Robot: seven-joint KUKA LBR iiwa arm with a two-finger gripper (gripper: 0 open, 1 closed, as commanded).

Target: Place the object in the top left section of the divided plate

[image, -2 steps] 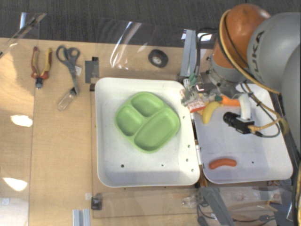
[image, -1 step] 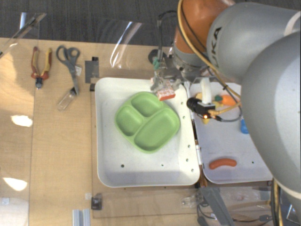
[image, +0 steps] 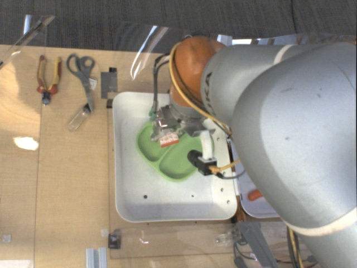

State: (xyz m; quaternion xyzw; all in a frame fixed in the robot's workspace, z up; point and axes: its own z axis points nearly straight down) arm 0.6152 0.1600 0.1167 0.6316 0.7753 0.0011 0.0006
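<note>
A green divided plate (image: pixel 177 162) lies in the left white bin (image: pixel 167 202), partly covered by the arm. My gripper (image: pixel 166 132) hangs over the plate's upper left part, its metal body seen from above. A small red and white object (image: pixel 168 142) shows just below the gripper body, over the plate; whether it sits between the fingers or lies on the plate I cannot tell. The big grey arm hides the plate's right side.
Red-handled pliers (image: pixel 47 78), grey scissors (image: pixel 83 77) and a small black block (image: pixel 109 82) lie on the wooden bench to the left of the bin. An orange item (image: pixel 254 195) peeks out in the right bin (image: pixel 262 208) under the arm.
</note>
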